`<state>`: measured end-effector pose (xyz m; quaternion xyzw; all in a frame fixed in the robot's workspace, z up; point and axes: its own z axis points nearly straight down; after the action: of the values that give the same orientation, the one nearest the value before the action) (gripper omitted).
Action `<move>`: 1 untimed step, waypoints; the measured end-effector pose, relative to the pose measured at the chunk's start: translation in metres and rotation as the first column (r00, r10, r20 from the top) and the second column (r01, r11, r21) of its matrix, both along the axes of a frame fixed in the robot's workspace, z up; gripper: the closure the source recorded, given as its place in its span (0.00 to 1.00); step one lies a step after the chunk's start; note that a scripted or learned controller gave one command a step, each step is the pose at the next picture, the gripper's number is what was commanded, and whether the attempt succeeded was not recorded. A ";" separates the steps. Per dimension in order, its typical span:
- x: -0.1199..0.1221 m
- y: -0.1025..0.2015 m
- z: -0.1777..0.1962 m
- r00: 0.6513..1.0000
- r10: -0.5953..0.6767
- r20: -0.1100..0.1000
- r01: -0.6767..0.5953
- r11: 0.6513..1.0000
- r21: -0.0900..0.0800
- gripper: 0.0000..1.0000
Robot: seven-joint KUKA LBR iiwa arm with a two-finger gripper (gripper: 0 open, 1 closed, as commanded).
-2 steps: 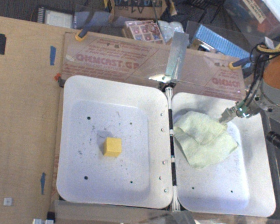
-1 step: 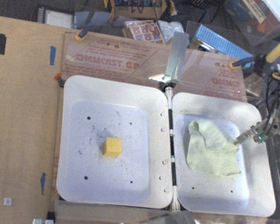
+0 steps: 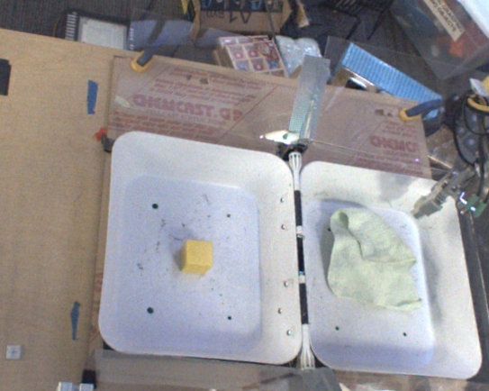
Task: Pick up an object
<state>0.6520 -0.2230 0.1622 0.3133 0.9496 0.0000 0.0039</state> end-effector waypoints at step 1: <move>-0.002 0.000 0.000 0.993 0.116 -0.003 -0.116 0.993 0.000 1.00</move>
<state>0.6500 -0.2226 0.1623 0.2574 0.9663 -0.0001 0.0024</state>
